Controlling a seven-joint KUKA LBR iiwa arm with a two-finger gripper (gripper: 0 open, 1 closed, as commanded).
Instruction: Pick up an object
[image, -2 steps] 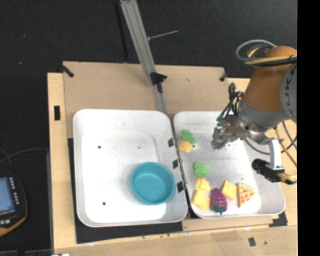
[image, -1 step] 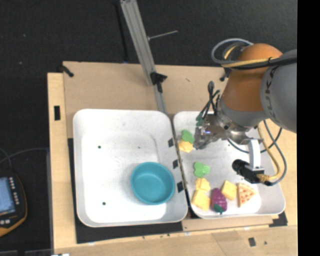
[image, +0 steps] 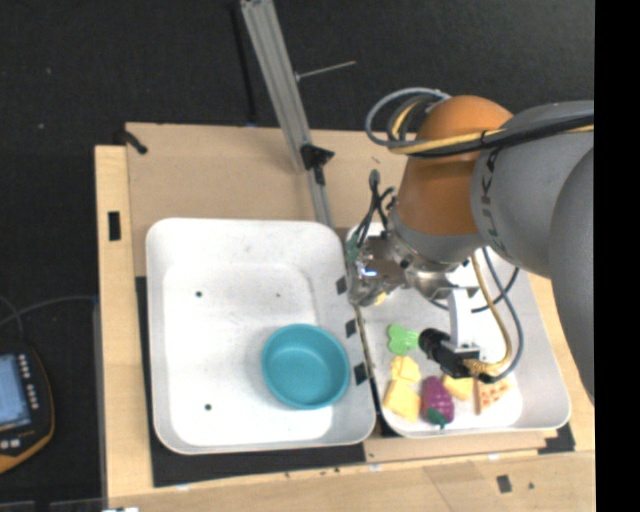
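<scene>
The grey arm (image: 545, 190) reaches in from the right, and its orange band (image: 450, 170) sits above the wrist over the far part of the right bin (image: 548, 402). The tool (image: 365, 285) hangs low at the seam where the two white bins meet, just above the right bin's left wall. Its tip is too dark and cluttered to read, so I cannot tell whether it is wide or narrow, and nothing can be seen held in it. The things to pick lie in both bins. In the left bin (image: 200, 240) a teal bowl (image: 300, 365) stands upright near the front right corner, close to the wall shared with the other bin. The rest of the things crowd the front of the right bin. A small green piece (image: 402, 338) lies nearest the tool, a little in front of it and apart from it. Below the green piece is a yellow block (image: 403, 392). A purple bunch of grapes (image: 437, 398) touches the block's right side, with a smaller yellow piece (image: 459, 387) just beside the grapes. An orange wedge (image: 492, 393) lies furthest right. Both bins rest on the tan table (image: 220, 170). A slanted metal rail (image: 285, 85) rises behind them, and a handheld screen unit (image: 18, 400) lies off the table at the left edge.
</scene>
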